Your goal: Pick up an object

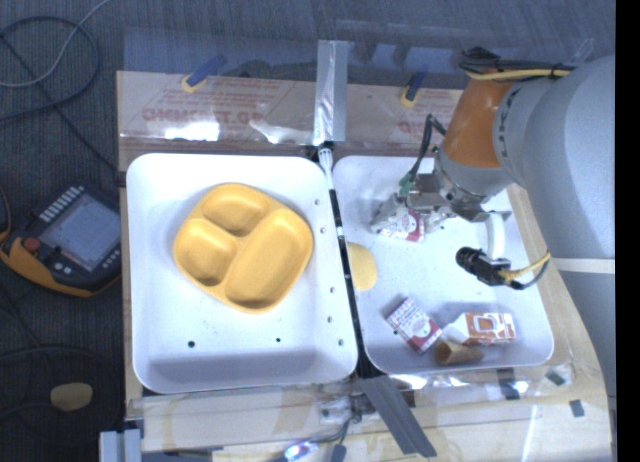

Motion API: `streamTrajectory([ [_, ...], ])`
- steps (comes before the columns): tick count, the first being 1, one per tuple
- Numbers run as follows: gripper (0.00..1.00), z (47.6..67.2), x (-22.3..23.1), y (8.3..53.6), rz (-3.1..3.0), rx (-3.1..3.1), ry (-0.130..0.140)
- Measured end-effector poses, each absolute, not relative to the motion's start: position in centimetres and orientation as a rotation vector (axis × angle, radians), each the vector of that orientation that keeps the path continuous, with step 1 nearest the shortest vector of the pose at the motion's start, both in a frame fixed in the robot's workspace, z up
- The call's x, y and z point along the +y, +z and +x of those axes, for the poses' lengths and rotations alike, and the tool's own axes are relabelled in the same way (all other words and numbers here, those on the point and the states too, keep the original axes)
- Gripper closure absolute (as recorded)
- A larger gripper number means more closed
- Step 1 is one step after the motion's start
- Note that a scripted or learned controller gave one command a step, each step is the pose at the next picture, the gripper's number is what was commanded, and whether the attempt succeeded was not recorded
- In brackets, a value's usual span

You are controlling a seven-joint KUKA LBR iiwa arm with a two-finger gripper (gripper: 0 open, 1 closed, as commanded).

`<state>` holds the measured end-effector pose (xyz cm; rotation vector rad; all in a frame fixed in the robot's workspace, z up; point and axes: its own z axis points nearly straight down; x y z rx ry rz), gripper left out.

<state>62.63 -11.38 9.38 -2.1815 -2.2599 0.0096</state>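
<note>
white right bin (530, 350): jaws (400, 212) beside small packet (410, 230).

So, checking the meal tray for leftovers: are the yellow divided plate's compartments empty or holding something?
Empty. The yellow divided plate in the left bin shows three bare yellow compartments.

red-white packet (412, 324), flat, right bin (530, 345)

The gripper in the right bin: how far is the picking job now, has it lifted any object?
Done: the gripper has reached into the right bin and sits low over a small red and white packet. In hand: nothing visibly lifted; whether it grips is unclear. Left: the lift itself. The red carton and orange carton lie untouched.
</note>
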Motion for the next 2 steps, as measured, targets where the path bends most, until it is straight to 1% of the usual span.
streamTrajectory([
  [1,0.00,66.1,-10.6,12.5,-2.227,-2.215,0.006],
  [2,0.00,64.0,-14.0,8.9,-2.138,-2.311,-0.007],
])
